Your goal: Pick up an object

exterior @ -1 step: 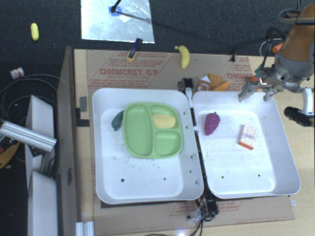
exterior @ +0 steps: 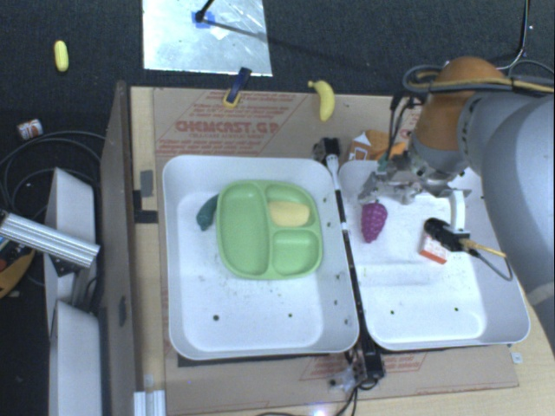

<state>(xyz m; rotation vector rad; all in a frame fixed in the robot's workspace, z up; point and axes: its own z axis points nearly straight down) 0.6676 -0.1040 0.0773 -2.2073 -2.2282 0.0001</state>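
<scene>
A purple bunch of grapes (exterior: 374, 222) lies in the right bin (exterior: 434, 319), near its upper left corner. My gripper (exterior: 388, 188) hangs just above and slightly right of the grapes, close to the bin's back wall. Nothing shows held in it. A small red and white block (exterior: 431, 250) lies further right in the same bin. In the left bin (exterior: 251, 328) sits a green divided plate (exterior: 260, 232) with a pale yellow item (exterior: 290, 212) in its upper right compartment. A dark teal item (exterior: 206, 212) rests against the plate's left edge.
A yellow banana (exterior: 324, 100) lies on the cardboard behind the bins, and an orange-brown item (exterior: 368, 146) sits just behind the right bin. The grey arm covers the right bin's upper right part. The ridge where the bins meet runs close to the left of the grapes.
</scene>
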